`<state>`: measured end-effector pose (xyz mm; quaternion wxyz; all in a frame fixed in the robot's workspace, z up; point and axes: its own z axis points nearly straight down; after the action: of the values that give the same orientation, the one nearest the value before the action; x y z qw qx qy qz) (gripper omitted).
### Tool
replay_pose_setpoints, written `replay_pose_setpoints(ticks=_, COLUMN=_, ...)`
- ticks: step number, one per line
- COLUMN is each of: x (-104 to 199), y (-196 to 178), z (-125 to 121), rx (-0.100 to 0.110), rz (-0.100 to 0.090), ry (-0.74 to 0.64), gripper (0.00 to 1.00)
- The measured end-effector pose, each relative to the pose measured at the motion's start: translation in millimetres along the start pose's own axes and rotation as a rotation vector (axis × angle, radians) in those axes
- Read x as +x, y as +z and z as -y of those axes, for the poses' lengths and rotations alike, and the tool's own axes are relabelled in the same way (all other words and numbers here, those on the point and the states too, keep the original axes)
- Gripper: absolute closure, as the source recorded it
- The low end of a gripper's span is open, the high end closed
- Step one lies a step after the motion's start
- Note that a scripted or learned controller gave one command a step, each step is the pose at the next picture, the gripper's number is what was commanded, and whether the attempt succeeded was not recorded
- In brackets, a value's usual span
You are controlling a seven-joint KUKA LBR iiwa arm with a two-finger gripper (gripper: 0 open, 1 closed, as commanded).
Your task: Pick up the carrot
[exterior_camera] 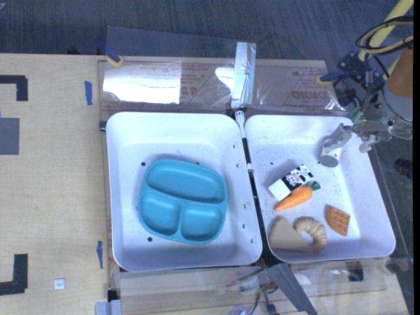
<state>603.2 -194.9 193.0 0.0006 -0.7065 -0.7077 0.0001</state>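
Observation:
The orange carrot [293,199] lies in the right bin [374,195], near its middle. Its green top points up and to the right. It touches a small white box with black patches [289,182] just above it. My gripper [329,153] hangs over the upper right part of the same bin, up and to the right of the carrot and apart from it. Nothing shows in its grasp.
Below the carrot are a croissant [311,231], a tan wedge [283,236] and an orange waffle piece [338,220]. The left bin [125,149] holds a blue divided plate [184,201]. Cables and the arm [394,77] crowd the upper right.

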Motion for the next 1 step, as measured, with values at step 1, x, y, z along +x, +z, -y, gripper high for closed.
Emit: replay_pose_setpoints(ticks=1, x=47.9, y=83.4, z=68.0, rx=0.006, rz=-0.002, ry=-0.077, gripper=0.00)
